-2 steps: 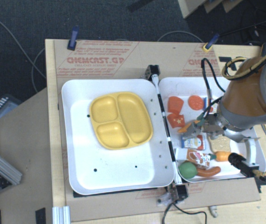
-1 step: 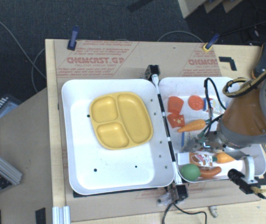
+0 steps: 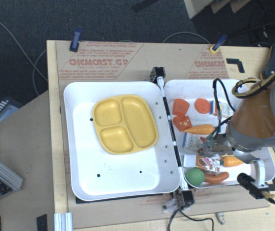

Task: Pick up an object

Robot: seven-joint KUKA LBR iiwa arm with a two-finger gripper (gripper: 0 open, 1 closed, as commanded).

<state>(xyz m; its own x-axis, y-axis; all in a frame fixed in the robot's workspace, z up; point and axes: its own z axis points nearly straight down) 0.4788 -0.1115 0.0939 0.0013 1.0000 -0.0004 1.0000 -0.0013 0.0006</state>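
Note:
The right bin [image 3: 190,88] holds several small toys: an orange-red block [image 3: 180,107], a red piece [image 3: 181,122], a red disc [image 3: 202,105], an orange carrot [image 3: 200,128], a white carton [image 3: 191,140], a green ball [image 3: 194,176], a red sausage [image 3: 215,178], an orange piece [image 3: 233,161] and a printed packet [image 3: 209,163]. My gripper [image 3: 214,146] hangs low over the middle of this bin, just right of the carton and above the packet. Its fingertips are too dark and crowded to read.
The left bin [image 3: 79,143] bears a yellow three-compartment tray [image 3: 125,124] in its upper half. A black divider rail [image 3: 170,124] runs between the bins. The arm's orange and grey body [image 3: 255,119] covers the right bin's right side. A black cable [image 3: 221,95] loops above the gripper.

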